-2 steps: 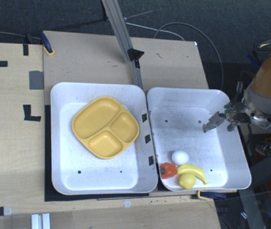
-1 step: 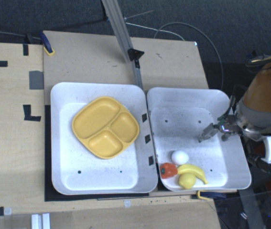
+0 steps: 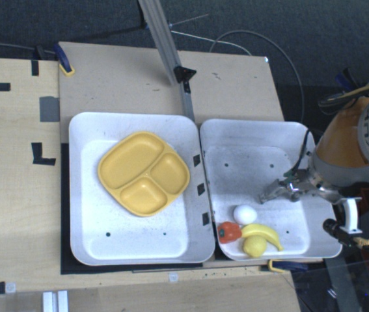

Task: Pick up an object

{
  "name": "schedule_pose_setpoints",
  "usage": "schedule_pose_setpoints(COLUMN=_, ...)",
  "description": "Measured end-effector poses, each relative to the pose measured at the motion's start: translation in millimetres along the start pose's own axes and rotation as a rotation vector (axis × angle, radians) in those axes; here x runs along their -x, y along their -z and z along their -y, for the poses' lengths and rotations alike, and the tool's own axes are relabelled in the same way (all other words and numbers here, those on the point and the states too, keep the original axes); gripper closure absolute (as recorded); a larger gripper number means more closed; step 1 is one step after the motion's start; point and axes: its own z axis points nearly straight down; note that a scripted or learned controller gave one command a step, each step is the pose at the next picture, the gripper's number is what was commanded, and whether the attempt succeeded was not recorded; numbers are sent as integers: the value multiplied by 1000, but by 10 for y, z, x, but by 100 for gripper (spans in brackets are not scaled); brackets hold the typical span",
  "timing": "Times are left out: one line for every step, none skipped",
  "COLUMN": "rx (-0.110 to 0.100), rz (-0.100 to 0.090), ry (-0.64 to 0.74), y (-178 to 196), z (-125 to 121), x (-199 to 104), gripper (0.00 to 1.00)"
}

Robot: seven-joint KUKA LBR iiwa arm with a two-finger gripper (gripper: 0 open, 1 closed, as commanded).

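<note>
Nothing is picked up yet: the gripper (image 3: 267, 194), whose opening I cannot tell, hangs in the right bin (image 3: 249, 142), while the white egg (image 3: 245, 214), tomato (image 3: 229, 231), banana (image 3: 265, 233) and lemon (image 3: 254, 246) lie at its seven o'clock, untouched.

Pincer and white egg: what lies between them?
Camera view: bare white bin floor separates the pincer from the white egg.
</note>
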Motion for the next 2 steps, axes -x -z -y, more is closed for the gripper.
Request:
schedule_pose_setpoints(rx=4, rz=1, ry=1, y=130, z=-13, x=1, gripper=100)
schedule_pose_setpoints(rx=12, rz=4, ry=0, y=736, z=-71, x=43, gripper=100)
